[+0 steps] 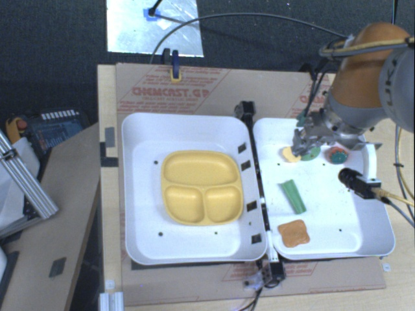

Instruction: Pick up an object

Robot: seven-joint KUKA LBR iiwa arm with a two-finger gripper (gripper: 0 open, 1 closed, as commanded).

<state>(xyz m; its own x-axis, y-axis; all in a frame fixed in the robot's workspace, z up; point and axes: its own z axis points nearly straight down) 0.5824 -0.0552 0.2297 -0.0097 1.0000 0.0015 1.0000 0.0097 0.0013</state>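
Two white bins sit side by side on the bench in the camera view. The left bin (pixel 139 193) holds a yellow tray (pixel 201 186) with three sections, and nothing lies on that tray. The right bin (pixel 382 235) holds the small things the arm could pick. A green stick (pixel 293 196) lies near the middle of it, tilted a bit. An orange-brown piece (pixel 294 233) that looks like toast lies near the front edge, just below the green stick. A small pale yellow piece (pixel 289 154) lies near the back of the bin, and a round piece with red and green on it (pixel 337 155) lies to its right. The grey and orange arm (pixel 363 76) reaches in from the right and bends down over the back of this bin. Its gripper (pixel 306 149) is low, right beside the pale yellow piece and over something green, maybe touching them. The tips are too dark and too small for me to tell their state, and I cannot see a thing caught there. So I think the pick is not done yet. The arm seems to be down at the spot where it wants to grab. What is left is to close on one piece and lift it up out of the bin.
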